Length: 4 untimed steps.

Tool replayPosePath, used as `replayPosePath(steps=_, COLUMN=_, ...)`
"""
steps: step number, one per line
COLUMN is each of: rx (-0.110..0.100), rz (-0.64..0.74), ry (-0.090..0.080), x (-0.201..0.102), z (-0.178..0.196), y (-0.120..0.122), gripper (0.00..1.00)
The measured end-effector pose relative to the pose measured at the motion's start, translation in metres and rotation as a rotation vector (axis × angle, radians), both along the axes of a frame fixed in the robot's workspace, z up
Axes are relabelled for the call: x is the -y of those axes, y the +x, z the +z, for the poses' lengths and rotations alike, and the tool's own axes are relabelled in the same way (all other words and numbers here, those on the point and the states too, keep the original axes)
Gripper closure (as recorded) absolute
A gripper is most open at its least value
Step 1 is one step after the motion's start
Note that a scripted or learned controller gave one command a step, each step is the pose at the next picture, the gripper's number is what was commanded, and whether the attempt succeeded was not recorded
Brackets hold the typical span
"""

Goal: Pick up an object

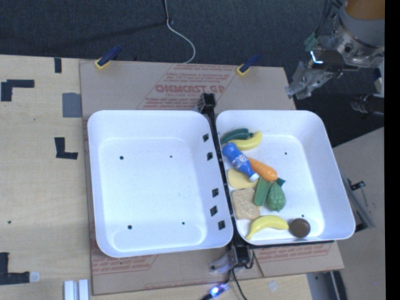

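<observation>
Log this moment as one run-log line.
claw: above right bin's far corner, holding nothing | toys: clustered by right bin's left wall | blue bottle: across carrot | pick: not begun

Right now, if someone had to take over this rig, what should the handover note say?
End effector: raised outside the bins, past the right bin's far right corner, with nothing visibly in it.
Right bin: all the objects, bunched against its left wall. These include a blue bottle, a carrot, two bananas, a green vegetable and a brown ball.
Left bin: white, beside it.
Done: no pick yet.
Left: descend into the right bin, grasp one object, lift it.
</observation>
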<state>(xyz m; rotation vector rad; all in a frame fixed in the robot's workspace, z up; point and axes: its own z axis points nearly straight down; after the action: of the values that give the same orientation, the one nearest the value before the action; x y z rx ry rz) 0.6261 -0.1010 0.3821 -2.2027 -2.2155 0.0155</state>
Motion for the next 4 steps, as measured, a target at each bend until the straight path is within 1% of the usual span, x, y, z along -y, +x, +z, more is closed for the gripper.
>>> replayPosePath(steps=1, rx=0.030, rz=-0.003, ry=-0.007, x=-0.005, z=0.110, y=0.004, gripper=1.00)
replayPosePath(steps=2, rx=0.025, rz=-0.004, ry=-0.008, x=0.006, z=0.155, y=0.031, gripper=1.00)
replayPosePath(steps=3, rx=0.000, rz=-0.002, ry=-0.003, x=-0.032, z=-0.046, y=0.040, gripper=1.00)
replayPosePath(steps=4, rx=0.039, rz=-0.002, ry=-0.007, x=-0.048, z=0.132, y=0.038, gripper=1.00)
